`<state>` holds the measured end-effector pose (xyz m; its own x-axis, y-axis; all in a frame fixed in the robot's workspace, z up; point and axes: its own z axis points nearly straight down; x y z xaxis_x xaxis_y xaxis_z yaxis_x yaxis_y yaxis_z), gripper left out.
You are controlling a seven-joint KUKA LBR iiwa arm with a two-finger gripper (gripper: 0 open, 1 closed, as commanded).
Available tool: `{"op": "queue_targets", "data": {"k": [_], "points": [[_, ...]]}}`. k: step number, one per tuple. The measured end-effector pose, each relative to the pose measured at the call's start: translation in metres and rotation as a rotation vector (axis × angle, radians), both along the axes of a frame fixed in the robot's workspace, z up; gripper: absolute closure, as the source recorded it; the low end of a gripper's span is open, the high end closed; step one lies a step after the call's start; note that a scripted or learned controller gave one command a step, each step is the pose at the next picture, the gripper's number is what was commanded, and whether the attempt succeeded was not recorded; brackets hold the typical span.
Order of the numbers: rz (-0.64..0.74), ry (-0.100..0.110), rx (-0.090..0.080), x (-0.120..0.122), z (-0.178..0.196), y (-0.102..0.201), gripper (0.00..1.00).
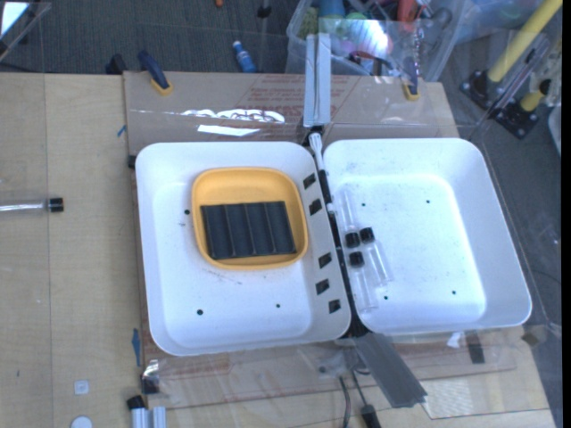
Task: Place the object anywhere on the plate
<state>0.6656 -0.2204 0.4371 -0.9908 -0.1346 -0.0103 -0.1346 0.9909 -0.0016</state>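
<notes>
A yellow, rounded-square plate (246, 182) lies in the left white bin (178, 315), toward its back. A flat black object with several lengthwise ridges (248, 229) rests on the plate, covering most of its front half and reaching the front rim. It lies flat and roughly square to the plate.
The right white bin (446, 230) holds clear plastic pieces with black caps (361, 246) along its left wall. Black tabs line the divider (319, 239) between the bins. A clear box of colourful toys (384, 12) stands behind. A marker (31, 206) lies on the bench at left.
</notes>
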Motion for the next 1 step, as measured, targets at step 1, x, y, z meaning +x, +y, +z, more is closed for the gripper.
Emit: {"op": "queue_targets", "data": {"k": [1], "points": [[0.397,0.0,-0.003,0.0025,-0.0001,-0.0006,1.0]]}}
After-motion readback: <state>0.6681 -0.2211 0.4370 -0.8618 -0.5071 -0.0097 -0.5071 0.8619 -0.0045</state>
